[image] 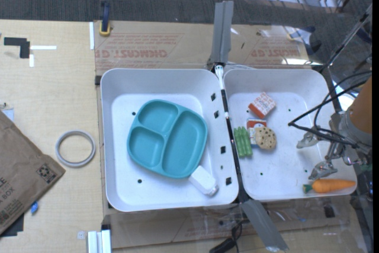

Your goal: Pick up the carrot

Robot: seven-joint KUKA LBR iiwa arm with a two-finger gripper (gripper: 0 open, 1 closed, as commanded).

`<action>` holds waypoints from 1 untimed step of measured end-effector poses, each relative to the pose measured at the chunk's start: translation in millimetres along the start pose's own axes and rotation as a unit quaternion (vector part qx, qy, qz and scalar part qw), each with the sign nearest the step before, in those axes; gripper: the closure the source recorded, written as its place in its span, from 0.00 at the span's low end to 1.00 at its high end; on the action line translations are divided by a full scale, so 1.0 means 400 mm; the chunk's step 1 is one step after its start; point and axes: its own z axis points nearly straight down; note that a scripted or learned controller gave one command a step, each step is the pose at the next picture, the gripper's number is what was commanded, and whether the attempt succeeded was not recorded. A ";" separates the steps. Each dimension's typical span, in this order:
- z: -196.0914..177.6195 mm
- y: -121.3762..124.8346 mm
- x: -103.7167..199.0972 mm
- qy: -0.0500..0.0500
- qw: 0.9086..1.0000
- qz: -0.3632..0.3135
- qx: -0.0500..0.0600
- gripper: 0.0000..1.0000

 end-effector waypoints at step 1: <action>-0.019 0.001 0.007 0.006 1.000 0.002 -0.002 1.00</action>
